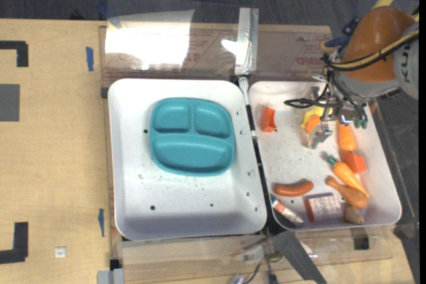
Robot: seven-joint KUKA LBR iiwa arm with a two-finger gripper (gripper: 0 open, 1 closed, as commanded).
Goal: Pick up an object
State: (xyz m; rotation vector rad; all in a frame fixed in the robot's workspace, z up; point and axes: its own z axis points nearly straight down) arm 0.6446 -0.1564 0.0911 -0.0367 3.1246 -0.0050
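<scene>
Grey arm's two-finger gripper (pixel 318 135) low in right white bin (pixel 393 209), beside small yellow toy (pixel 311 122), jaw state can't tell, teal divided plastic tray (pixel 193 135) in left bin (pixel 133 209)

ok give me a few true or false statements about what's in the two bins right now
1. A teal divided plate lies in the left bin. True.
2. The sausage lies on the plate. False: it lies in the right bin, near its front.
3. The gripper is over the right bin. True.
4. The carrot is in the left bin. False: it lies in the right bin, towards its right side.
5. The plate has three compartments. True.
</scene>
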